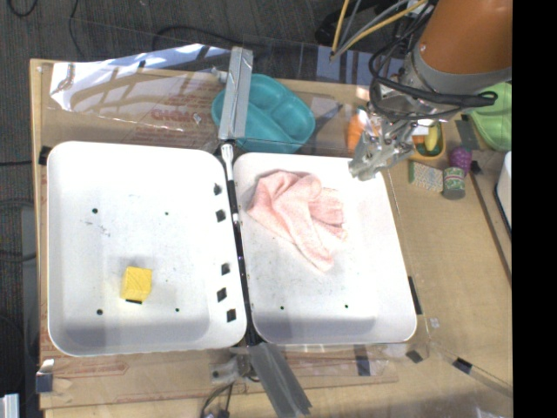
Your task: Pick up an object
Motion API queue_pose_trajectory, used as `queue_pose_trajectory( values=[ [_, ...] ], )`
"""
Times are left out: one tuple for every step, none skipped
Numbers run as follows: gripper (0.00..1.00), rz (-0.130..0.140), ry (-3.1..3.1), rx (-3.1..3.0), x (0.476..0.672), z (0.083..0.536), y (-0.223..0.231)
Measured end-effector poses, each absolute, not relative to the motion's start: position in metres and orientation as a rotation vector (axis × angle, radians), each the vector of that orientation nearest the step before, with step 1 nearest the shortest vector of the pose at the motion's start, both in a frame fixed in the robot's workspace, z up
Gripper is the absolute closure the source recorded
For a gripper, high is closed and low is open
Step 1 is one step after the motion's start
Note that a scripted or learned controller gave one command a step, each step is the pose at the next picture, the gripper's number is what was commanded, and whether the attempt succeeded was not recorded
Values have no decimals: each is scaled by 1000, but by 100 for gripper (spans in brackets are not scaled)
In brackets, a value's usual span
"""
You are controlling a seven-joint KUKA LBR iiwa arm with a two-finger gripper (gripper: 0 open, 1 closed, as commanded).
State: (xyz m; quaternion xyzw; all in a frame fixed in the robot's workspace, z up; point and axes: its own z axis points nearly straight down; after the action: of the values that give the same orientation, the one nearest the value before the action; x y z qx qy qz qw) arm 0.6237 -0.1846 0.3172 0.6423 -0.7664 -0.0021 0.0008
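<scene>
A crumpled pink cloth (300,209) lies in the upper middle of the right bin (383,312). A small yellow block (137,283) sits low in the left bin (78,190). My gripper (370,162) hangs over the right bin's upper right corner, to the right of the cloth and apart from it. Nothing shows between its fingers.
A teal tray (270,116) stands behind the bins. Small jars and a green object (492,120) crowd the bench at the right, near the arm. A metal divider (233,233) runs between the bins. Cables hang above the wrist.
</scene>
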Motion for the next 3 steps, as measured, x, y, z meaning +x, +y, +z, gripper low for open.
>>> queue_pose_trajectory(
  values=[
    [100, 2, -1941, 2473, 655, 366, -208],
    [100, 1, -1942, 2475, 656, 376, -208],
    [100, -5, -2035, 2393, 656, 323, -167]
  ],
)
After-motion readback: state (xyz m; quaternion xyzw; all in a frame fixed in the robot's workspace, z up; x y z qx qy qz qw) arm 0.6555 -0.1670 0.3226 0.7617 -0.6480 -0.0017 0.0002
